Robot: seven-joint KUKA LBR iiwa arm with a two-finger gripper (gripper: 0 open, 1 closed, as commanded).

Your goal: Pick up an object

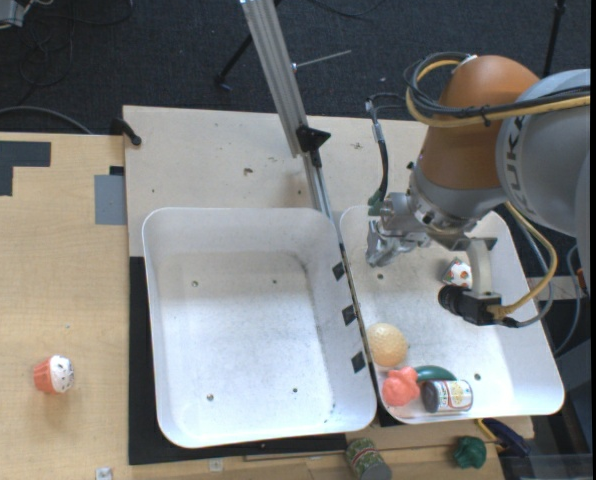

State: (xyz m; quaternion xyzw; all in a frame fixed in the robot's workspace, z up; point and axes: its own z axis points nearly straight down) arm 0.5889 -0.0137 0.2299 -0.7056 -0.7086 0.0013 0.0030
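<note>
The arm reaches in from the right over the right bin (538, 388), its orange band above the wrist. The end effector (381, 250) hangs low over the upper left part of that bin, close to the divider between the two bins. Whether it is released or clenched cannot be told from this angle; nothing is seen between it.

The objects lie in the lower part of the right bin, well apart from the end effector. A tan ball (387, 344) sits nearest, below it and beside the divider. Just below the ball lies a pink-red lump (401, 387), touching or nearly touching a small dark jar with a pale label (447, 396) on its side. A dark green piece (436, 372) peeks out just above the jar.

The left bin (158, 268) lies beside it. On the wooden surface (38, 268) to the far left sits a small orange-and-white toy (54, 374).
</note>
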